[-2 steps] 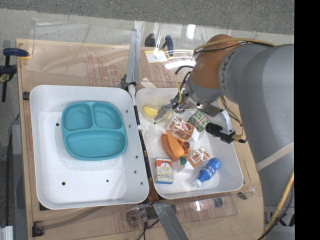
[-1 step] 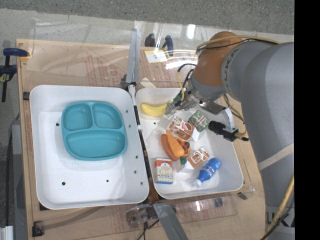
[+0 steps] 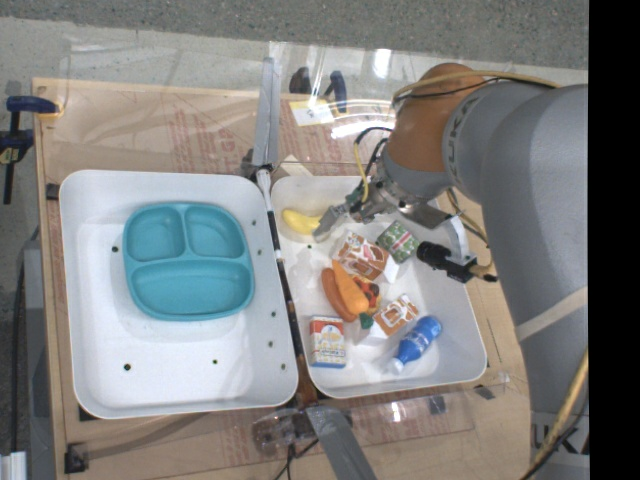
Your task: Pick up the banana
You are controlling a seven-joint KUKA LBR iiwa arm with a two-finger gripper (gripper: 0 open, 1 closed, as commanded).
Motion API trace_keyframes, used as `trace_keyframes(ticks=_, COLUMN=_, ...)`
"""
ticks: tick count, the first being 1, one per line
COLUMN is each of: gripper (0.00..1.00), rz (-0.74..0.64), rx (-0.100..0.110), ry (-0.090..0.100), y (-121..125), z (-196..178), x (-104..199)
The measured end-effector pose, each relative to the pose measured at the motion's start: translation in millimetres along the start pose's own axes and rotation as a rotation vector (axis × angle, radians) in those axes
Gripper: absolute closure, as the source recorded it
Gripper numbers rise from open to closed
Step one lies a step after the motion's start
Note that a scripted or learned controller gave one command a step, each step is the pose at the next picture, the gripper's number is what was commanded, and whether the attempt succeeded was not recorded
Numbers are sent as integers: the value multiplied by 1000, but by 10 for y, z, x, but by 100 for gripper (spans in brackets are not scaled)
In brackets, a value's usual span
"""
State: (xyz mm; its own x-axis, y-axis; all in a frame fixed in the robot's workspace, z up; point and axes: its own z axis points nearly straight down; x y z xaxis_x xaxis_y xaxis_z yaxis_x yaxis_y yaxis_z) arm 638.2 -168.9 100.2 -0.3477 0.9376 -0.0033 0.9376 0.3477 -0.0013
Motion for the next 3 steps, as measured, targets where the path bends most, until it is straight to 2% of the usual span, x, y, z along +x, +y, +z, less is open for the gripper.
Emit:
trace_keyframes(ticks=1, gripper=0, rz=-29, rx=2, ry=2, y=218, z=117, x=172)
trace_keyframes(ticks=2, gripper=100, rz=-31, rx=-1, ry=-1, y=221, z=-5, x=151)
trace_keyframes(ticks=3, gripper=0, rz=-31, rx=-1, ry=-1, y=219, z=-4, x=149)
